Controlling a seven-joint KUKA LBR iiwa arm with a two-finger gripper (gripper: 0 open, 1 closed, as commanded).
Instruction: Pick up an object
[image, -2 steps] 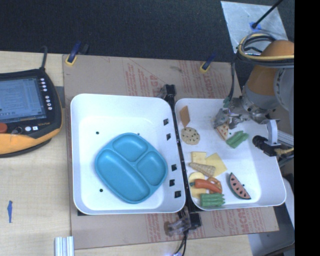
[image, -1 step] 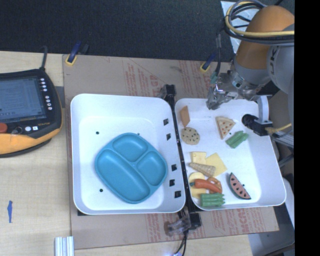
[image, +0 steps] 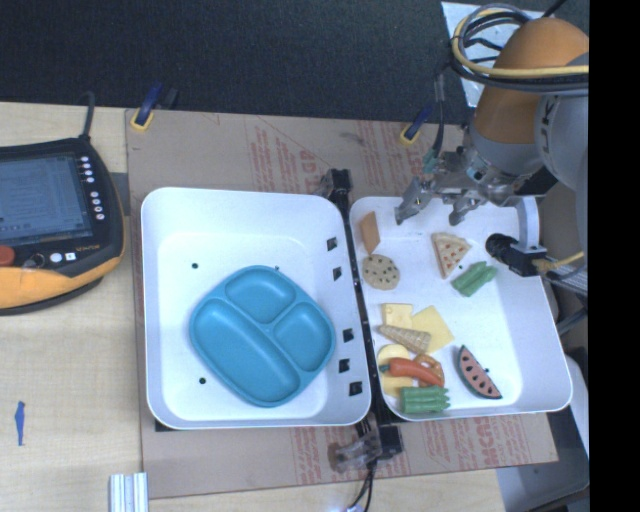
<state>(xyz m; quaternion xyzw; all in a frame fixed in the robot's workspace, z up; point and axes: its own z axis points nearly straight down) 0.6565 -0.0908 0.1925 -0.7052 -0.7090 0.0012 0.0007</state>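
Our pincer (image: 438, 207) hangs wide and empty; we judge the pizza slice (image: 449, 251) light and stiff, best gripped across its edges.

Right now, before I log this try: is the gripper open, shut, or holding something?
Gripper: open, fingers spread, nothing between them; it hangs over the far end of the right bin.

bench (image: 60, 370): pale wood-look top, smooth, matt
sheet (image: 250, 150) under the bins: brown cardboard with faded red print, dull
left bin (image: 170, 225): white plastic, smooth, soft sheen
right bin (image: 530, 330): same white plastic, slightly glossy
divided plate (image: 262, 335): blue plastic, smooth, satin
toy foods at 6 o'clock of right bin (image: 420, 375): coloured plastic, lightly glossy
gripper (image: 440, 205): bare grey metal, matt
arm band (image: 530, 60): orange, glossy shell
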